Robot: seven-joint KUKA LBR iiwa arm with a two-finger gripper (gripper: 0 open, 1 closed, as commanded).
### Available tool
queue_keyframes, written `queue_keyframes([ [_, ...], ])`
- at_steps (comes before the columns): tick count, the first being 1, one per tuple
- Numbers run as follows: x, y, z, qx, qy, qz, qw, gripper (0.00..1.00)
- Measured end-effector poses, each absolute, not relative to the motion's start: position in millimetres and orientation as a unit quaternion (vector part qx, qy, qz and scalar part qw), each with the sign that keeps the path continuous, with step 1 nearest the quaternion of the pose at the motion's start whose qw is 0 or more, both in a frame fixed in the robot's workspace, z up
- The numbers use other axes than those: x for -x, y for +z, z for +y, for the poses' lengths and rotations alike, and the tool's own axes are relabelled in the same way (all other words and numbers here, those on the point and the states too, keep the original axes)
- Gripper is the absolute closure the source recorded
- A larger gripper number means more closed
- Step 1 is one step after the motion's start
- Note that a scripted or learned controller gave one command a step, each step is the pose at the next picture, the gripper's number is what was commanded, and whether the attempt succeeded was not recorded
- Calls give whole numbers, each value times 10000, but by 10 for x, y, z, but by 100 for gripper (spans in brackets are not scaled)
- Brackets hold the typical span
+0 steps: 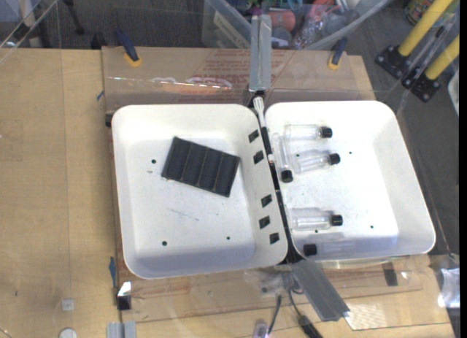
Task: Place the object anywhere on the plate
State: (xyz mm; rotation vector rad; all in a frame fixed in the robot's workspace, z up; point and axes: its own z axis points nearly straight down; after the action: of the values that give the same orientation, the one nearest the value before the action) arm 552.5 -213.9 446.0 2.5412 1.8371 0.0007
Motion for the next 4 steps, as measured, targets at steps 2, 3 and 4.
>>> queue_keyframes([
  [2, -5537, 4563, -2130, -8098, 2, 5867, 47, 100],
  [3, -5260, 4358, -2155, -5403, 3, 8415, 4, 100],
  [4, -5260, 4358, -2156, -5403, 3, 8415, 4, 0],
])
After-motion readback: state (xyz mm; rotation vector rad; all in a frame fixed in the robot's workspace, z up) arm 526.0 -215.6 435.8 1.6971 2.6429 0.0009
